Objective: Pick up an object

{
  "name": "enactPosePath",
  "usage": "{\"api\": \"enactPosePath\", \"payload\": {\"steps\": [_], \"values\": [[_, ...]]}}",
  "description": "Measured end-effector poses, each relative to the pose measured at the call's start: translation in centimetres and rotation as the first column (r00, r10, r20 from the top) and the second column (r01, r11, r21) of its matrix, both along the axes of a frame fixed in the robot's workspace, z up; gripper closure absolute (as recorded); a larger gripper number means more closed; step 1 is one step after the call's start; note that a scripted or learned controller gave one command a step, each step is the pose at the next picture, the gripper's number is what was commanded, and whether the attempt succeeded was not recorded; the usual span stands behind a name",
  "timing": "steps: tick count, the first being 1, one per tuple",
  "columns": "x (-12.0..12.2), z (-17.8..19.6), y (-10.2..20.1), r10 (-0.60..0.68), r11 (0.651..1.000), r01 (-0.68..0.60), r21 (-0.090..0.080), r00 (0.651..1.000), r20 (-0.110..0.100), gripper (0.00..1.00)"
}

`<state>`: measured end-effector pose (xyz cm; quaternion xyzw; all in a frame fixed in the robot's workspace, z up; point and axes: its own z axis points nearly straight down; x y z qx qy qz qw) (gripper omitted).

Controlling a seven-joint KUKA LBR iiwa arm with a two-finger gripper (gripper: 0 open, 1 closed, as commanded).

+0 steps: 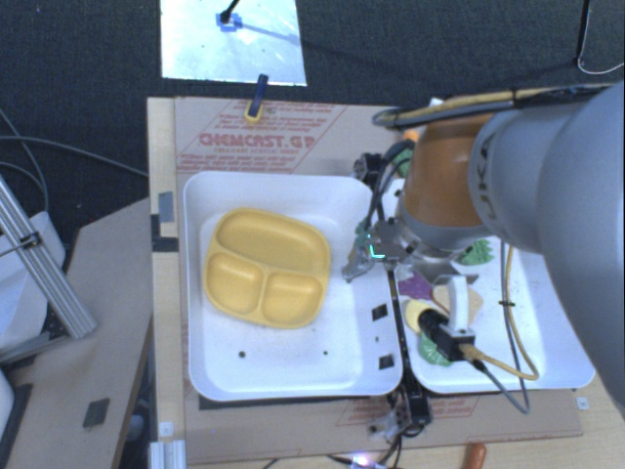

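A yellow divided plate [266, 266] lies flat in the left white bin [283, 374]. My gripper [363, 258] hangs under the grey and orange wrist, over the right edge of that bin, just right of the plate. In the right white bin [547, 360] small things lie half under the arm: a green piece [478, 254], a purple piece [414, 286], a tan disc [469, 303], a yellow piece [418, 313] and another green bit [434, 353]. The wrist hides whatever lies directly below it.
Both bins rest on a brown cardboard sheet [264, 140] on the bench. A shiny metal plate [230, 27] lies behind it. An aluminium frame [39, 262] stands at the left. The arm's bulk covers much of the right bin.
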<state>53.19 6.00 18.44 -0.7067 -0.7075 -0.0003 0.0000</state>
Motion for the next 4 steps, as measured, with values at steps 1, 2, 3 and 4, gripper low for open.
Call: {"api": "enactPosePath", "payload": {"steps": [1, 2, 3, 4], "values": [[0.0, 14.4, -0.4, 0.004, 1.000, -0.004, 0.002, 1.000, 0.017, 0.00], [5.5, -0.8, 3.8, 0.007, 1.000, -0.007, 0.000, 1.000, -0.005, 0.00], [5.5, 1.1, 3.6, 0.008, 1.000, -0.008, 0.000, 1.000, 0.002, 1.00], [0.4, -6.4, 7.0, 0.006, 1.000, -0.006, 0.000, 1.000, -0.010, 1.00]]}}
